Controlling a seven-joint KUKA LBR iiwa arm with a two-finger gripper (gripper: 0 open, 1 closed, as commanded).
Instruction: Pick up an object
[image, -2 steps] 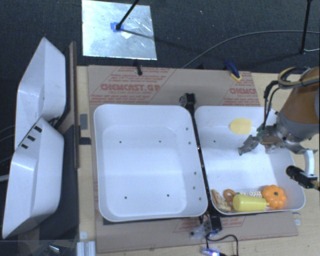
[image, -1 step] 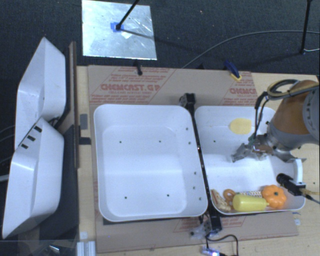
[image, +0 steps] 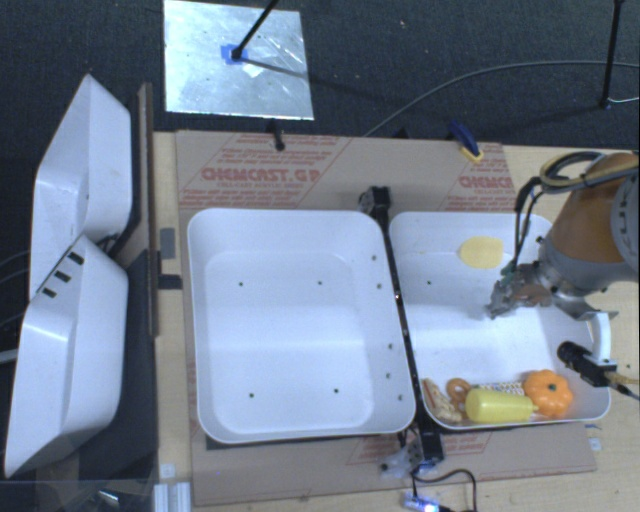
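Along the near wall of the right bin (image: 440, 340) we see a yellow block (image: 497, 405), an orange toy pumpkin (image: 549, 392) and a pretzel-like piece (image: 452, 394) crowded together. Farther in, our gripper (image: 506, 297) hangs over the bin's bare middle; whether it grasps anything we cannot tell. A pale yellow disc (image: 481, 252) lies beyond it. We judge we are approaching; next we must choose a target and descend
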